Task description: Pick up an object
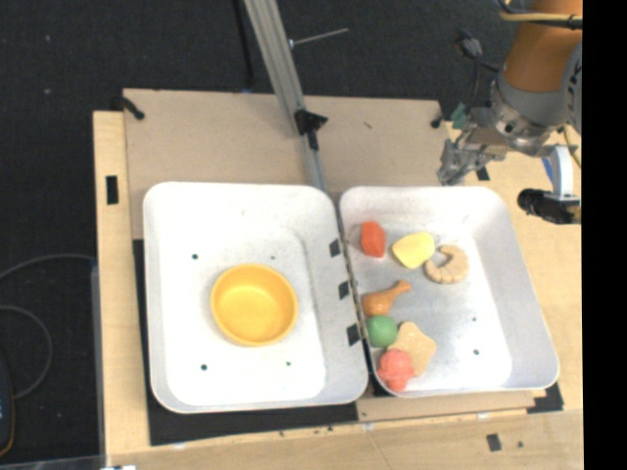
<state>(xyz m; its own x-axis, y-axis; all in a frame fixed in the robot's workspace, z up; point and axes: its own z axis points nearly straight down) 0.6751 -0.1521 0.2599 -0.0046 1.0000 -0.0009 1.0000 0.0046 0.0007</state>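
The right bin (490,262) holds several small toy foods: an orange-red piece (372,239), a yellow piece (412,250), a beige ring-shaped piece (451,264), a brown drumstick shape (384,298), a green ball (382,331), a tan piece (416,345) and a pink-red piece (396,367). My gripper (458,167) hangs above the far edge of the right bin, up and to the right of the yellow piece, apart from every object. Nothing shows between its fingers.
A yellow bowl (254,305) sits in the left bin (176,262). A slanted metal pole (279,57) rises behind the bins, its base near their shared far corner. Black clips line the divide between the bins.
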